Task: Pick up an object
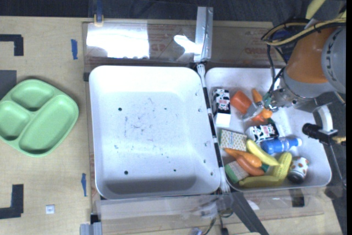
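Toward three o'clock of the bench, the right bin (322,176) holds a crowded heap of small toys. At its twelve o'clock end lies a black-and-white cow-patterned carton (221,100), with an orange cup (240,102) just beside it and a small orange carrot piece (257,96) next to that. Below the carton sits a white block (223,120). Near the bin's middle rests a second cow-patterned can (263,132), touching a blue bottle (279,145) on its five o'clock side. A speckled card (233,140) lies at the middle's nine o'clock, and a yellow banana (260,152) crosses below the can. An orange carrot (246,159) lies under the banana, and a longer yellow piece (275,172) curves along the six o'clock wall, beside a green item (235,171). A small round figure (297,169) sits in the five o'clock corner.

The gripper (268,109) hangs low over the bin's upper middle, close above a small orange object (262,115); whether its fingers are apart or together I cannot tell. The arm (313,66) reaches in from three o'clock, its orange band showing above the wrist.

At the bench's centre sits the left bin (110,173). At nine o'clock rests a green divided plate (36,116).
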Motion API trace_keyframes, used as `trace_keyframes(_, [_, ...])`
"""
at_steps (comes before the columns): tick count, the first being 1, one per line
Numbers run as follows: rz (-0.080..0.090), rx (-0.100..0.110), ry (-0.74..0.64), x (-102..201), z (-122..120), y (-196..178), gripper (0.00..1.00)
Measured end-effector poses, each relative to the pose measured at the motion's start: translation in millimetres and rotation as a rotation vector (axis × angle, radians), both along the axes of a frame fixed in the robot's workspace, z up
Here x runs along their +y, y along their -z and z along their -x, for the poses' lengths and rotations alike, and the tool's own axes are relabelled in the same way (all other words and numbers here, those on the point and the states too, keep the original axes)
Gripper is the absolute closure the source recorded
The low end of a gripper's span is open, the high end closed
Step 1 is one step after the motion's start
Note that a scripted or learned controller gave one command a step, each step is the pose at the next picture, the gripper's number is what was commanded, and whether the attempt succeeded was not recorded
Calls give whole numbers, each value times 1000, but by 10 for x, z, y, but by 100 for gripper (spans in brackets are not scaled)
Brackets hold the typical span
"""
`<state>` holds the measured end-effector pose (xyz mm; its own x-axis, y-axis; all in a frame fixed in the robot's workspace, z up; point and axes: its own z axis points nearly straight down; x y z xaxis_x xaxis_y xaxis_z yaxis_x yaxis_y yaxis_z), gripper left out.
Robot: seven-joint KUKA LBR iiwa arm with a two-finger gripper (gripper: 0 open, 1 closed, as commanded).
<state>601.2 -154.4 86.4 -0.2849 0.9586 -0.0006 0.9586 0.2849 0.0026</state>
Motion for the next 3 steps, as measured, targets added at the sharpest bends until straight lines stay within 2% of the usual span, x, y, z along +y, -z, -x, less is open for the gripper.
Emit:
trace_keyframes(1, [0, -3, 1, -1, -10, -104, 100])
trace_keyframes(2, [0, 1, 130, 873, -307, -985, 100])
trace_keyframes(3, [1, -1, 94, 391, -443, -1004, 100])
